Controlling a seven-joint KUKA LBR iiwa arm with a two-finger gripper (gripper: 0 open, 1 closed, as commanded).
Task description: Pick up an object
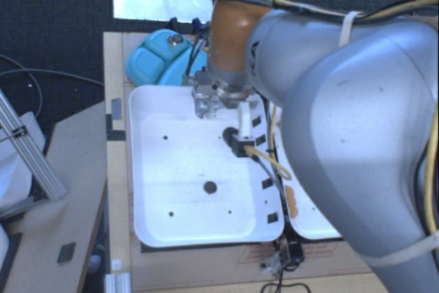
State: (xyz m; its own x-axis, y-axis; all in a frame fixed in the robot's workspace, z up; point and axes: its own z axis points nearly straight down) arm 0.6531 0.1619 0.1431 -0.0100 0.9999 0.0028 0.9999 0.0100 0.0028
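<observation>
The grey arm [343, 113] is reaching in from the right and covering much of the scene. Its orange band [233, 24] is sitting above the wrist. The gripper [206, 106] is hanging over the far edge of the left bin [147, 168], just inside its far rim. From this angle it is showing as a small metallic block, and whether it is spread wide, drawn narrow or holding anything I cannot tell.

A blue object [154, 62] is lying on the bench [118, 216] just beyond the left bin's far rim, outside the bin and to the left of the gripper. It is looking like light blue, smooth plastic, rounded and lumpy in outline, with a small silvery knob on its top. Dark cables [194, 51] are crossing its right side, and the wrist is hiding where it ends.

An orange object [291, 202] is peeking out in the right bin [309, 226], close to the wall that bin shares with its neighbour. Only a small, narrow strip of it is showing — the arm is covering the rest, so its shape is staying unclear.

On the left bin's floor a dark round spot [210, 186] is sitting near the middle; whether it is a loose thing or part of the bin cannot be told.
</observation>
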